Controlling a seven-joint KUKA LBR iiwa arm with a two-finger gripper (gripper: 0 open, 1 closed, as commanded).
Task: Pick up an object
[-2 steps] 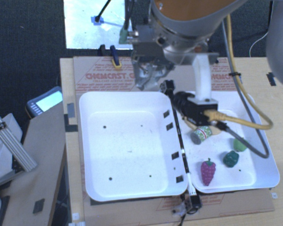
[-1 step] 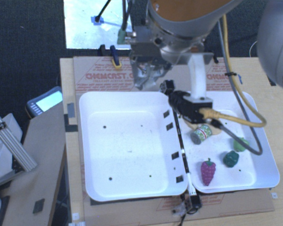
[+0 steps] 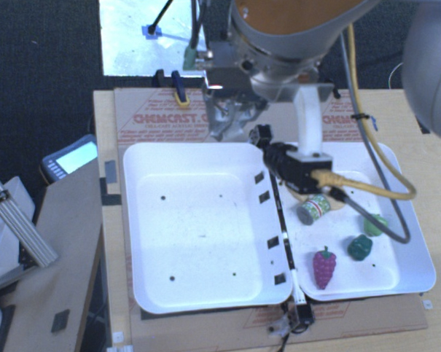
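Lying nearest in the right bin (image 3: 418, 276): purple toy grape bunch (image 3: 324, 268), w/ green toy pepper (image 3: 360, 247) near it. Further back, a pale green piece (image 3: 376, 223) and a small can (image 3: 314, 208) on its side, green label. Gripper (image 3: 229, 124) hangs past the left bin (image 3: 201, 231) far rim, over cardboard sheet (image 3: 159, 116); can't tell if wide or narrow.

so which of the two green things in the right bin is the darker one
The dark green piece just right of the purple grape bunch, nearer the front edge of the right bin. The pale green piece lies behind it, further right.
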